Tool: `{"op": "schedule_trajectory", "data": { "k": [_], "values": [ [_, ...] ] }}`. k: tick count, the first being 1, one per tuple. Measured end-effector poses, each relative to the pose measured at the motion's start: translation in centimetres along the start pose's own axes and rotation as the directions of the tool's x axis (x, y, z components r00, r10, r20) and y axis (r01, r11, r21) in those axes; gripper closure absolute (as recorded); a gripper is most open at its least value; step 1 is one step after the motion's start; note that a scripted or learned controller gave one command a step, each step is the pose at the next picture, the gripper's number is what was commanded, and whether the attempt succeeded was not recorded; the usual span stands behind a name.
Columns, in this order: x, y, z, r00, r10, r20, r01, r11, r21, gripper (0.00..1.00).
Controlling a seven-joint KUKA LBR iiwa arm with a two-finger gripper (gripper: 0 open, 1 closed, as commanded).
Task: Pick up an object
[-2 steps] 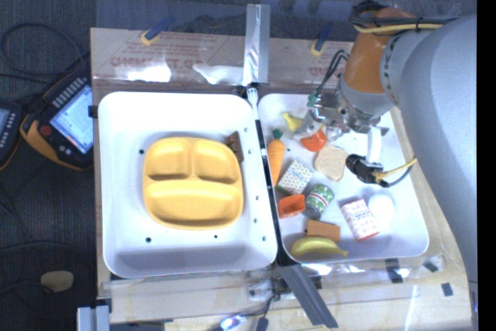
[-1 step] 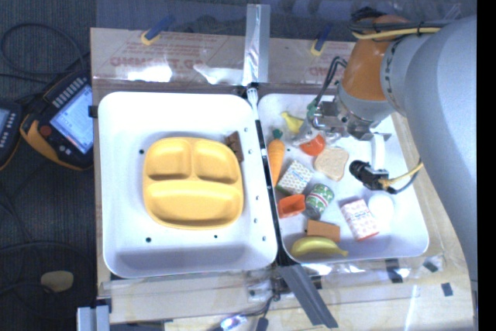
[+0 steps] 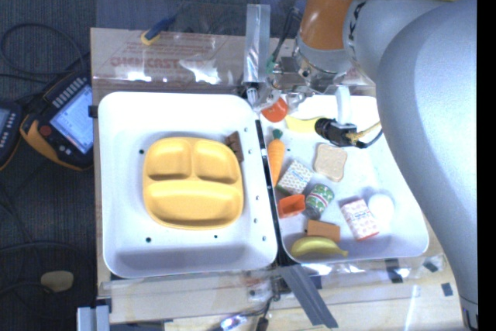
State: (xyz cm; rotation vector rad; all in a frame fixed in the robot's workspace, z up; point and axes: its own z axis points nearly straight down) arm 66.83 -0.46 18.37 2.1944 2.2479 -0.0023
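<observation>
The big grey robot arm with the orange band (image 3: 403, 43) fills the right of the view and reaches down to the far corner of the right bin. On the counter (image 3: 178, 58) sit 2 shallow white plastic bins: the left bin (image 3: 124, 236) carries a yellow plastic tray with 3 compartments (image 3: 192, 182) and a small brown block (image 3: 234, 145) touching the tray's far right corner.

The right bin (image 3: 411, 232) holds a crowd of toy food. The pincer (image 3: 279, 95) hangs at the bin's far left corner, just above a small orange-red rounded piece (image 3: 274, 112); I cannot tell whether its fingers are apart, together, or on that piece.

Below it lie an orange plastic carrot (image 3: 276, 155), a yellow banana (image 3: 318, 247) at the near edge, a tan slice of bread (image 3: 331, 161), a red-and-white carton (image 3: 358, 218), a white egg (image 3: 380, 206), a checked box (image 3: 294, 177), a green-labelled can (image 3: 318, 200), an orange wedge (image 3: 291, 205), and a brown block (image 3: 323, 229) touching the banana.
</observation>
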Motion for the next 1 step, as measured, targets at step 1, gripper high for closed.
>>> {"op": "schedule_trajectory", "data": {
  "k": [1],
  "values": [
    [2.57,0.03,0.06,0.995,-0.096,0.004,0.096,0.995,0.002,1.0]
  ]
}}
